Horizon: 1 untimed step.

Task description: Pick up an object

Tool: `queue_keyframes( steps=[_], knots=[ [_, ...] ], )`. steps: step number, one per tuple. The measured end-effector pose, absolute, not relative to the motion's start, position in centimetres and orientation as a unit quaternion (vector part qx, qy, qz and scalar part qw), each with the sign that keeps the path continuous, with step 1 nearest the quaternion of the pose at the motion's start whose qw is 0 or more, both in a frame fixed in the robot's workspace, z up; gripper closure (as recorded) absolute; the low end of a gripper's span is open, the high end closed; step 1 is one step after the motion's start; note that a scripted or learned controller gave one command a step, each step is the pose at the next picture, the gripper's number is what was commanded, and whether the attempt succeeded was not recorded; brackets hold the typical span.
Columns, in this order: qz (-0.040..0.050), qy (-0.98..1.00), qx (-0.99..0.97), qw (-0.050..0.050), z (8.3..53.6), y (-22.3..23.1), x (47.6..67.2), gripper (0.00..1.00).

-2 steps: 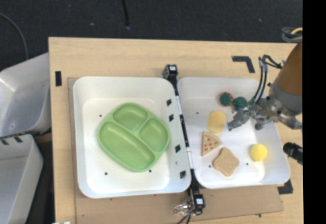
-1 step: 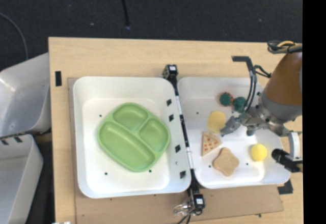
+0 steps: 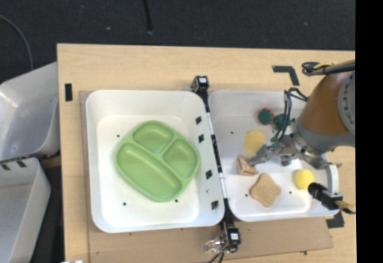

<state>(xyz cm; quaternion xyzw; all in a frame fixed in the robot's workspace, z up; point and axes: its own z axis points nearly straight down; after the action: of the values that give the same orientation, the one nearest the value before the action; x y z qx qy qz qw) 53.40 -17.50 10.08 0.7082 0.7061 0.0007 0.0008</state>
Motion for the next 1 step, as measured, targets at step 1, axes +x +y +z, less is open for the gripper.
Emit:
queue_keyframes(
  steps=[1],
  knots=[
    [0.0007,0.705,0.709,0.002,11.25,-17.61,53.39,1.0]
  ],
)
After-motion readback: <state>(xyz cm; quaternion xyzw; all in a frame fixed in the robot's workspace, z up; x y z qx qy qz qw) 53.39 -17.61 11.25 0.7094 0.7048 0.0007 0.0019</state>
